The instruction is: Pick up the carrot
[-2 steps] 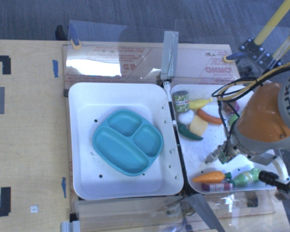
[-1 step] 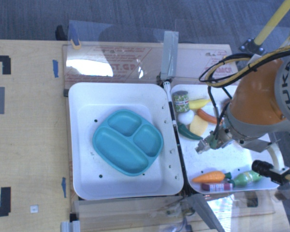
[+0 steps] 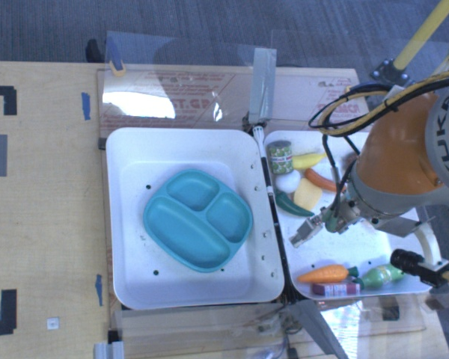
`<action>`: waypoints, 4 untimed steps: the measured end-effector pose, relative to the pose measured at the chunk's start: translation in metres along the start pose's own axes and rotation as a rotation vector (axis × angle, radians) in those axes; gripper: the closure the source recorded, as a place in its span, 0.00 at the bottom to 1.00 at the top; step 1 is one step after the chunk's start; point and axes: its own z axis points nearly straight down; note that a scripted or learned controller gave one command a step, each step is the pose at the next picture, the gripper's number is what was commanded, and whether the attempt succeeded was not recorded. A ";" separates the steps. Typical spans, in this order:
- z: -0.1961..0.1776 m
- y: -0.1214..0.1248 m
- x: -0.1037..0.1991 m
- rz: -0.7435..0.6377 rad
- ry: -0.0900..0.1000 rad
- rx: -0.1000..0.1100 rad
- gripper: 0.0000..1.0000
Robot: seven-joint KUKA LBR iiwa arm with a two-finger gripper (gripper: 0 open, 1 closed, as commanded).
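Note:
The carrot [image 3: 325,274], orange with a green leafy end, lies on its side near the front wall of the right bin [image 3: 404,239]. My gripper [image 3: 305,233] hangs over the middle left of that bin, pointing down and left. It is apart from the carrot, a little farther back in the bin, with nothing seen held in it. The grey arm with its orange band [image 3: 395,154] covers the bin's right part.
At the back of the right bin lie a small can [image 3: 280,156], a yellow banana [image 3: 308,159], an orange-red pepper [image 3: 319,178], a yellow block [image 3: 308,194] and a green pepper [image 3: 292,204]. A green bottle [image 3: 382,277] lies beside the carrot. The left bin [image 3: 127,260] holds a blue divided plate [image 3: 198,219].

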 end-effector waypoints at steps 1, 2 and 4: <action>0.009 -0.023 -0.049 -0.026 0.000 0.003 0.00; 0.105 -0.029 -0.070 0.026 -0.004 -0.006 0.00; 0.105 -0.027 -0.068 -0.264 -0.007 -0.008 0.00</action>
